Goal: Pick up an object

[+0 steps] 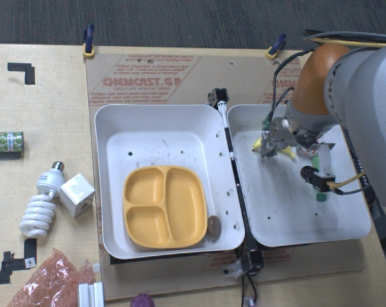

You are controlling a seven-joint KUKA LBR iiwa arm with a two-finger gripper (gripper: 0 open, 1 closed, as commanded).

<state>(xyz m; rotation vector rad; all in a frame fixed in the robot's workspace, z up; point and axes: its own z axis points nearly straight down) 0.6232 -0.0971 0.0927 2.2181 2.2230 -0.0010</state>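
right bin [295, 222] | claw [273, 147] over yellow object [270, 147] | grip and object's axis unclear

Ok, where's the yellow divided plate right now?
The yellow divided plate lies in the left bin, toward its front, with a small brown object at its right edge.

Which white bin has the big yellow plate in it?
The left bin holds the yellow divided plate. The right bin instead has the arm's gripper over it.
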